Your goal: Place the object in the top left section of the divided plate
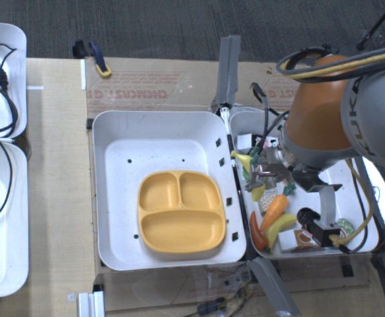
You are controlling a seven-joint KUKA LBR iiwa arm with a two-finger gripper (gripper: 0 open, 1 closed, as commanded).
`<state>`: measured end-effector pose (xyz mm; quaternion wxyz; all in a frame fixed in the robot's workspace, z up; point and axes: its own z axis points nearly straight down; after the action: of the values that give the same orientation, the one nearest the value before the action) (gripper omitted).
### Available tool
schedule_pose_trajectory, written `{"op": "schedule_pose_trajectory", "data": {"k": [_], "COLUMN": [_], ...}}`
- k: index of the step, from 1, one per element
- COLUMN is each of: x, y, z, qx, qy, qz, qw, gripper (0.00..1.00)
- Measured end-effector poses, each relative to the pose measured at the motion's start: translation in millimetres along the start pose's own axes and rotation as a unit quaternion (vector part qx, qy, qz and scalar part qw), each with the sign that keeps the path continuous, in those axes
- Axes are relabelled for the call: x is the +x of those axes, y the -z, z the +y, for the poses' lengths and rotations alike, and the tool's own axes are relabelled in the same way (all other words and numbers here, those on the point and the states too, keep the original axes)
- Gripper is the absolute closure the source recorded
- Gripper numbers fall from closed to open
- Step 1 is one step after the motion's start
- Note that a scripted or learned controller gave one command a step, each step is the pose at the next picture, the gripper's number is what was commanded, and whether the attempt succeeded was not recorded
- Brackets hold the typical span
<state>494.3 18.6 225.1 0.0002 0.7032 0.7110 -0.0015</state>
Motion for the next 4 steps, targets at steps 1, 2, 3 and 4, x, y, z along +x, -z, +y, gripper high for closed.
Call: {"op": "schedule_pose_trajectory", "data": {"k": [1,2,3,4], "x": [104.2,171.5,88.7,162.4], "y": [8.6,3.6,-2.8,-31.7], "z": [16.1,-15.0,-12.5,10.9], "qx": [0.001,0.002,0.002,0.001], "qy": [0.010,0.129,0.042,0.162], "qz": [0.000,0.000,0.000,0.000], "qw": [1.0000,0.9917,0.9991,0.9869], "gripper": [1.00,1.00,1.00,1.00]}}
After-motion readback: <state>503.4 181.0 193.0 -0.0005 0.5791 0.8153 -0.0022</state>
